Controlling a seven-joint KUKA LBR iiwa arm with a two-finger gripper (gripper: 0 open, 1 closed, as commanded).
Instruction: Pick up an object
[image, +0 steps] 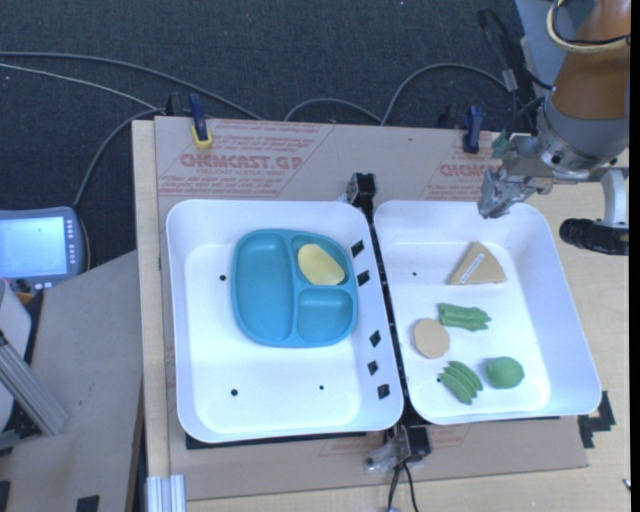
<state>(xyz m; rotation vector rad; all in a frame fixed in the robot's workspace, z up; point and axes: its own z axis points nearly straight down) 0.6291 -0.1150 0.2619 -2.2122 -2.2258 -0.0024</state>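
I cannot tell the grey two-finger gripper's (497, 203) jaw state. Nearest target: tan wedge-shaped toy sandwich (478, 266) in the right white bin (570, 330) (probably light, rigid, slippery); I'd pinch its flat sides.

White bins (200, 390) hold a blue divided tray (270, 300) with a yellow piece (321, 264), a tan wedge (478, 266), a beige disc (431, 338), and green vegetables (463, 317).
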